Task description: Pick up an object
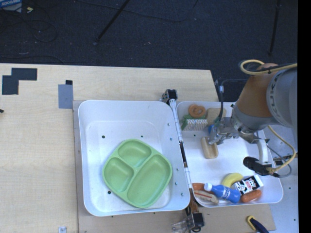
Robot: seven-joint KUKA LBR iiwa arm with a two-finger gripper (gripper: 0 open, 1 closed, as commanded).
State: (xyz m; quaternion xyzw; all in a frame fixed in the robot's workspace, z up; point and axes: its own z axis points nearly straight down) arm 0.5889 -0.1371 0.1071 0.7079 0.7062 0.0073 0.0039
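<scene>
Tan block (210,151) just under gripper (212,139).

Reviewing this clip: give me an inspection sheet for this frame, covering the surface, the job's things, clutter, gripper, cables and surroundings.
Surface: pale wooden bench bearing two shallow white bins, left bin and right bin.
Job's things: in the right bin, a tan wooden block, orange spiral piece, green-and-white brush-like item, yellow banana-shaped toy, blue bottle, black-and-white carton, hot-dog toy.
Clutter: light green three-compartment plate in the left bin.
Gripper: two-finger gripper low over the tan block; grasp unclear.
Cables: yellowish hose loop on the arm; dark cables on the floor.
Surroundings: dark carpeted floor, grey markers on the bench.
</scene>
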